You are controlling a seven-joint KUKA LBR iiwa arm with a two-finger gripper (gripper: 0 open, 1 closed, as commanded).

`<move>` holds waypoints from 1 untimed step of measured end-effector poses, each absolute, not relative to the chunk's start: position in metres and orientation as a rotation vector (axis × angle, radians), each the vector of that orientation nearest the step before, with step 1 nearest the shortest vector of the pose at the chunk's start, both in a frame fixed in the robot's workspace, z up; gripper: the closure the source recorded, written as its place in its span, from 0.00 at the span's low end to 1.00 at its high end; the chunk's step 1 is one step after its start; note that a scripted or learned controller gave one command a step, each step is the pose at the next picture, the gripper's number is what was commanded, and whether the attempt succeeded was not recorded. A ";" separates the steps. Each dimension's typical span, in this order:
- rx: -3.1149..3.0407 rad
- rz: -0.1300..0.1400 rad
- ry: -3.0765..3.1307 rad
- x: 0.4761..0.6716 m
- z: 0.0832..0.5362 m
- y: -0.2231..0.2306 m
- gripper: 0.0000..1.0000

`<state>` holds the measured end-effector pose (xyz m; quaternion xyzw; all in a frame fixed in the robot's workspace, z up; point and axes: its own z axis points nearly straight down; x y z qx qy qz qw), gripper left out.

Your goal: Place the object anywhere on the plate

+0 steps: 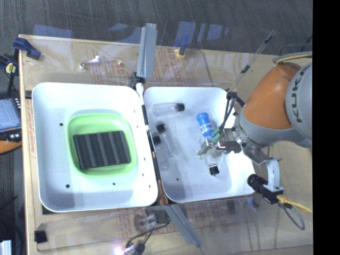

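Claw (209, 149) low in right bin (186, 193), beside blue-capped bottle (204, 124); whether its grip is wide or narrow cannot be told. Green plate (101, 124) in left bin (48, 142).

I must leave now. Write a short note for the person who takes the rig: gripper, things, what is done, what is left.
Gripper: low in the right bin, beside the blue bottle; grip unclear.
Things: blue bottle and clear vials lie in the right bin. The green plate, with a dark ridged insert, sits in the left bin.
Done: no object on the plate.
Left: grasp an object, carry it over, set it on the plate.
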<state>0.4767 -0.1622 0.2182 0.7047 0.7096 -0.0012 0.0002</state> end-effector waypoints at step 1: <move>2.214 -0.004 2.229 0.477 0.218 -0.162 0.00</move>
